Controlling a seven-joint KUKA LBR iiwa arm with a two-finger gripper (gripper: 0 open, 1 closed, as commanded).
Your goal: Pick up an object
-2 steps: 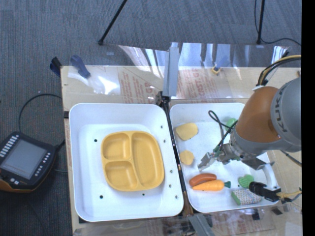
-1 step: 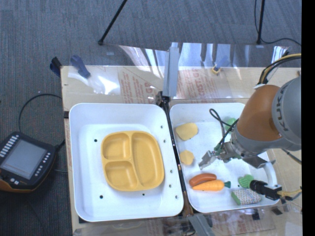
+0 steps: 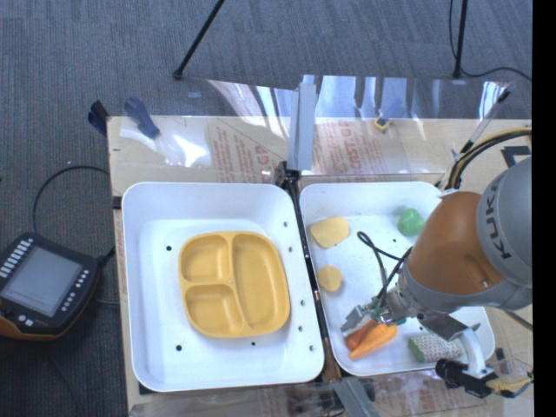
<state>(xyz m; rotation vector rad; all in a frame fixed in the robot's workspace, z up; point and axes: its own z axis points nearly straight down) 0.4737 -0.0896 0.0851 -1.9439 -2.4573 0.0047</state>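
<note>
- My gripper (image 3: 369,322) is low in the right bin (image 3: 317,200), toward that bin's 7 o'clock corner, with my orange band above it at 2 o'clock.
- Its tips sit right at the orange carrot (image 3: 372,340), touching or just over its upper end; I cannot tell how far they are parted or whether the carrot is between them.
- The carrot lies tilted on the bin floor, its thick end toward 2 o'clock.
- A green-and-white piece (image 3: 430,348) lies just beside the carrot at 3 o'clock.
- Two pale yellow pieces (image 3: 330,231) (image 3: 329,277) rest at 11 o'clock from my gripper; a green piece (image 3: 410,222) sits at 1 o'clock.
- The left bin (image 3: 148,220) carries a yellow divided plate (image 3: 234,283).
- Both bins stand side by side on the desk (image 3: 228,146).
</note>
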